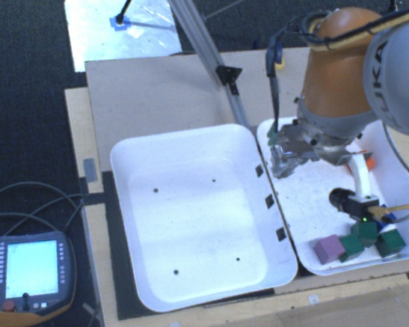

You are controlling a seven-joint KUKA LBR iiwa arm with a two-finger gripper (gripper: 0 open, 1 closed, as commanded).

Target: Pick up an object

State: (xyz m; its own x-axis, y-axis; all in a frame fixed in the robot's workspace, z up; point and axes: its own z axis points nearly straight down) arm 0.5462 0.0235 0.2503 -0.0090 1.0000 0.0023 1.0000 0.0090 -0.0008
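Over the upper left part of the right bin (309, 208), close to the wall it shares with its neighbour, the end effector (283, 159) hangs beneath the arm's (341, 64) orange band and grey wrist. From this slant, with the wrist crowding it, I cannot tell whether it is open or closed, and nothing can be seen in its grasp. The things to be picked lie well apart from it, gathered in the near right corner of the same bin: a pink block (326, 249) sits at the left of the group, and the green blocks (352, 246) press against its right side and run on toward the bin's corner, three of them as far as can be made out. A small orange piece (371, 161) shows at the right side of that bin, partly hidden by the arm. The left bin (196, 213) lies just beside the right one, their rims touching, with four small dark dots on its floor. Both bins rest on the brown bench (156, 90). A slanted metal pole (198, 39) crosses the far side of the bench, and a handheld control unit (28, 276) with a lit screen lies on the dark floor to the left.
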